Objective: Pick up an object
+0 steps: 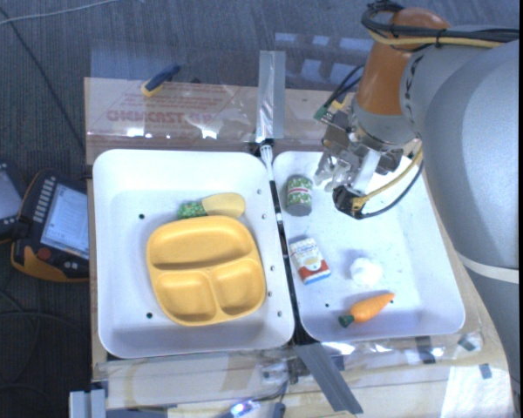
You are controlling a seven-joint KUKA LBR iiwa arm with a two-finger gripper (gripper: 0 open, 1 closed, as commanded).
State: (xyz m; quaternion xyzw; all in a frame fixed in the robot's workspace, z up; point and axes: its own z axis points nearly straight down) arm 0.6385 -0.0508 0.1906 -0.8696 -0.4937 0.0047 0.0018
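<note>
My gripper [334, 176] hangs over the far part of the right bin [418, 259], just right of a small grey-green can [298, 194] that lies near the divider. Its fingers look open, with nothing between them. Nearer the front of this bin lie a small red and white carton [309, 259], a white ball [364, 271] and an orange toy carrot [368, 306]. None of these touches the gripper.
The left bin [113, 233] holds a yellow divided plate [207, 266] and, behind it, a pale yellow piece with a green end [213, 205]. A handheld pendant [52, 225] lies on the floor at the left. The arm's grey body fills the right side.
</note>
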